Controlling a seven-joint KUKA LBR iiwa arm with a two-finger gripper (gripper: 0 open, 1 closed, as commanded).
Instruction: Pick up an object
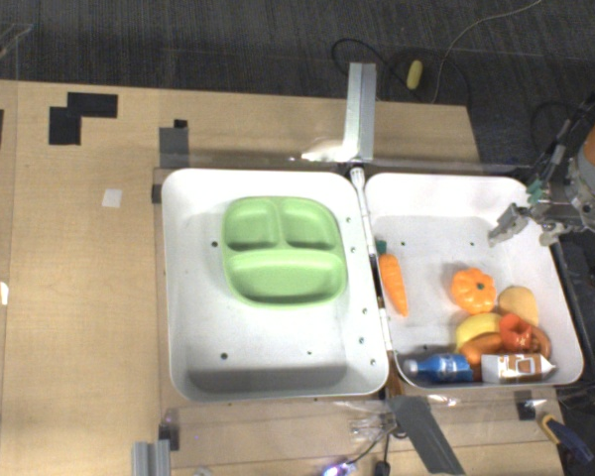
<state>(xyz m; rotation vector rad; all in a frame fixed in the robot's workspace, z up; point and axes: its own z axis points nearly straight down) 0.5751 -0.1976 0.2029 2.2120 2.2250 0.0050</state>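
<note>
One gripper (pixel 528 222), nothing between its parted fingers, hangs over the right bin (pixel 426 198) at its far right edge.
Bare floor lies left of it. The carrot (pixel 393 284) lies against the left wall, long axis near-to-far; pumpkin (pixel 473 289), banana (pixel 476 328) and bottle (pixel 439 368) crowd the near right corner.

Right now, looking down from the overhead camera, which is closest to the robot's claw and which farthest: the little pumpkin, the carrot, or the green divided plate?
Measured from the gripper, at the right bin's upper right:
1. Orange pumpkin, mid right bin, just below-left of the gripper.
2. Carrot, by the right bin's left wall.
3. Green divided plate, in the left bin.
</note>
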